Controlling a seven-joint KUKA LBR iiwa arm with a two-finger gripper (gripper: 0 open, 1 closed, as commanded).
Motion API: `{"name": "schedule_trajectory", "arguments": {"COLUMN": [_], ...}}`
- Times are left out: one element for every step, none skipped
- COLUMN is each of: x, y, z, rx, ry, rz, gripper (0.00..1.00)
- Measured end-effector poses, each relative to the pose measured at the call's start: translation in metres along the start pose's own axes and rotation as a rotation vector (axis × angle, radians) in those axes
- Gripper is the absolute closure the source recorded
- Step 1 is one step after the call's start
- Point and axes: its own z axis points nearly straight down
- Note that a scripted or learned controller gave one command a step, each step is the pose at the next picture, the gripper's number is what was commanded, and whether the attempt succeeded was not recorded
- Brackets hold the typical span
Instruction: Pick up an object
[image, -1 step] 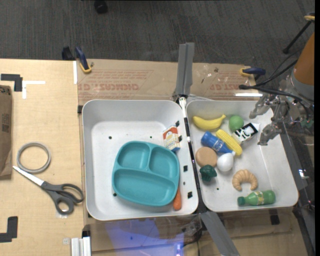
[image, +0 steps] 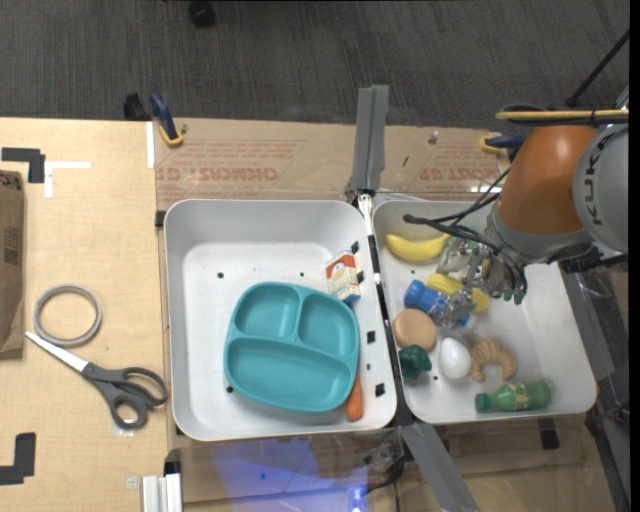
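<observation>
The arm (image: 560, 185) reaches in from the right over the right bin (image: 560, 395), and its gripper (image: 468, 285) hangs low among the items near the bin's middle. Whether the jaws stand wide or narrow cannot be told from this angle, and nothing can be seen clamped between them.

Just under the gripper lie a blue cup (image: 424, 296) and a small yellow piece (image: 475, 297), close together. A banana (image: 415, 246) rests near the bin's far left corner. Nearer the front sit a tan ball (image: 414, 328), a white egg (image: 455, 358), a dark green piece (image: 413, 362) and a croissant (image: 494, 357); the egg lies between the green piece and the croissant. A green bottle (image: 514, 396) lies on its side along the front wall.

The left bin (image: 190, 300) holds a teal divided plate (image: 293, 347), a small carton (image: 343, 275) at its far edge and a carrot (image: 355, 401) against its right front edge.

On the bench to the left lie scissors (image: 105, 378) and a roll of tape (image: 67, 314).
</observation>
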Motion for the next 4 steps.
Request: {"name": "schedule_trajectory", "arguments": {"x": [-0.008, -0.008, -0.024, 0.044], "y": [0.035, 0.036, 0.084, 0.096], "z": [0.000, -0.010, -0.166, -0.098], "rx": [0.000, 0.000, 0.000, 0.001], "ry": [-0.001, -0.003, 0.002, 0.004], "rz": [-0.054, -0.056, 0.134, 0.175], "gripper": [0.00, 1.00, 1.00, 1.00]}}
